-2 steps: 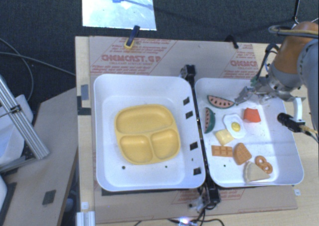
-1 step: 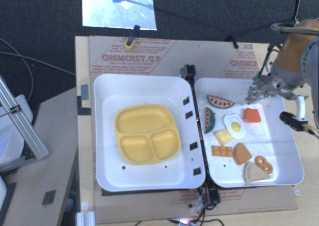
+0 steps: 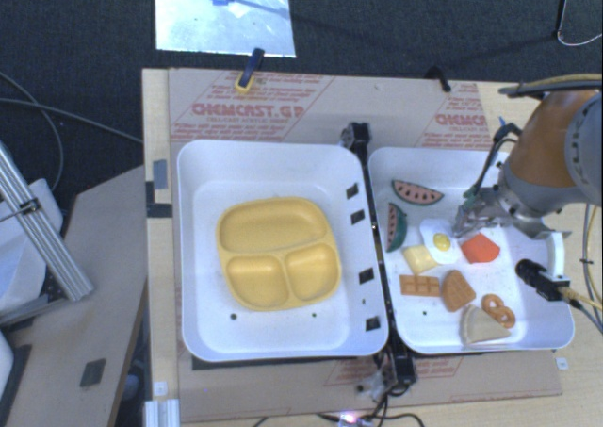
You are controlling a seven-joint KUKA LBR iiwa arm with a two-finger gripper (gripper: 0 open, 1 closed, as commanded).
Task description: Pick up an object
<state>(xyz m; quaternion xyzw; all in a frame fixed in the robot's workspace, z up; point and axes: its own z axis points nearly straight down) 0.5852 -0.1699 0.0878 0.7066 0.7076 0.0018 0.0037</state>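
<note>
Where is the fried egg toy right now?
The fried egg lies in the right bin, left of the red-orange piece, above the yellow cheese block, just below the pincer.

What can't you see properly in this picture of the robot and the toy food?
- Gripper: in the camera view the arm's wrist covers its tip, so whether it is open or shut cannot be told.
- Red piece: beside the fried egg; too small to tell what food it is.
- Arm: cut off by the picture's right edge.
- Yellow tray in the left bin: compartments look bare; small crumbs would be too small to see.
</note>
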